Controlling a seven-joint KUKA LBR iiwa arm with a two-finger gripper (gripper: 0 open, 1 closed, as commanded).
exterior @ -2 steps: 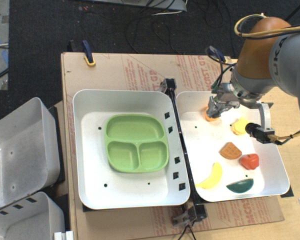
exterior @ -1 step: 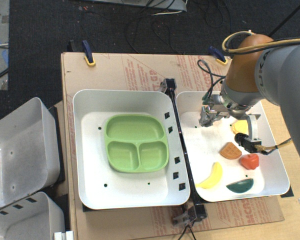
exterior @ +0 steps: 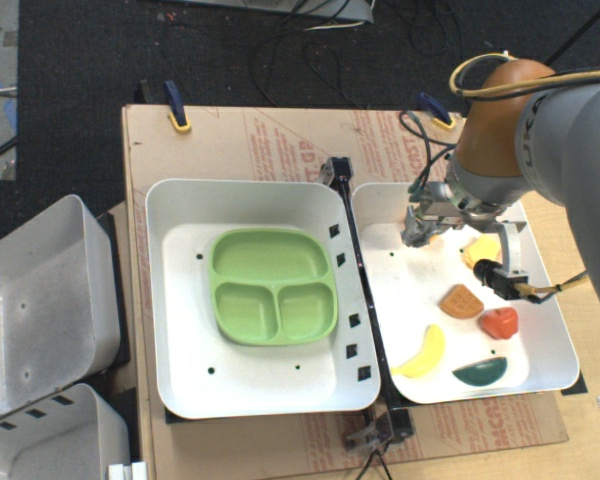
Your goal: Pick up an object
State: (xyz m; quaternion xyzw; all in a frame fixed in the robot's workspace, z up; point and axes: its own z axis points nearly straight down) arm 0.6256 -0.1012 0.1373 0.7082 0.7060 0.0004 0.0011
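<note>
My gripper hangs over the far left part of the right bin, close to the divider between the two bins. Whether it is open or closed I cannot tell from this slanted view — the wrist hides too much.

The candidates all lie toward me and to the right of the gripper. Nearest is a yellow piece, just to the right and partly behind my cabling. Beyond it, further forward, sit an orange toast-shaped toy and a red toy, near each other but apart. Closest to the front rim are a yellow toy banana and a dark green piece.

These look like small play-food items, so I judge them light, stiff and smooth — likely to skid on the bin floor if I nudge rather than pinch. The toast shape seems flat, so it should be taken across its narrow width. The banana looks the friendliest: slender, with bare floor on both sides, best taken across the middle of its curve.

The left bin, well off to my left, holds a green divided plate, too broad for me.
</note>
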